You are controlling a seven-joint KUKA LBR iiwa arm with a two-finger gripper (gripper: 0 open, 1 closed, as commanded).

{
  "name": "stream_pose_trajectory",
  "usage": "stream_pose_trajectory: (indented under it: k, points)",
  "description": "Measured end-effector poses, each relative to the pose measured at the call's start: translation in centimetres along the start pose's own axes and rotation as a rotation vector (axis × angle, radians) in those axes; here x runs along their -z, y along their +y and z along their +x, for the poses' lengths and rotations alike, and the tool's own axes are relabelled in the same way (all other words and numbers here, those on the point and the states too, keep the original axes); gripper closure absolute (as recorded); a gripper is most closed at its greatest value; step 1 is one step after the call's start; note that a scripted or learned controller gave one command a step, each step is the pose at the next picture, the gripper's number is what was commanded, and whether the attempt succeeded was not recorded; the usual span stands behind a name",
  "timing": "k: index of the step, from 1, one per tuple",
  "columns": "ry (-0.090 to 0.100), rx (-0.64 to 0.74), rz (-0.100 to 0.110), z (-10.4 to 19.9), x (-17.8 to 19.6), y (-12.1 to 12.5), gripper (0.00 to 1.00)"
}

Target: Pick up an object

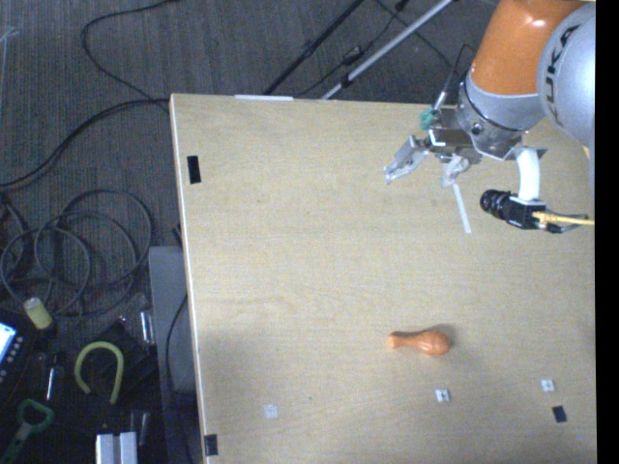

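Starting at the left, loose cables (77,249) lie on the floor beside the desk (290,259), clear of the work. On the desk an orange object (422,341) rests untouched, nothing picked up yet. Well above it the jaws, gripper (426,165), hang apart, holding nothing. No obstacle lies between.

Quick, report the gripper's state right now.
Gripper: open, fingers spread, nothing between them. It hangs above the bench, apart from the orange object lying nearer the front edge.
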State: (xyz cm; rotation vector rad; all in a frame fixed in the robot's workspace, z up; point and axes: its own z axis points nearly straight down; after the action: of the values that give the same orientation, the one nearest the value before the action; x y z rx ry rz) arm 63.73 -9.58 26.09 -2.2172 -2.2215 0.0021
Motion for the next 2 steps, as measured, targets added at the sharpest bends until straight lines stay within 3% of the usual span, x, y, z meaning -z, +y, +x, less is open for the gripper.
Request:
stream_pose_trajectory:
  k: [1,2]
  points:
    - [-0.005,0.073,-0.001,-5.5,-3.5,3.1,0.0]
    - [-0.004,0.201,-0.001,-11.7,-15.0,3.1,0.0]
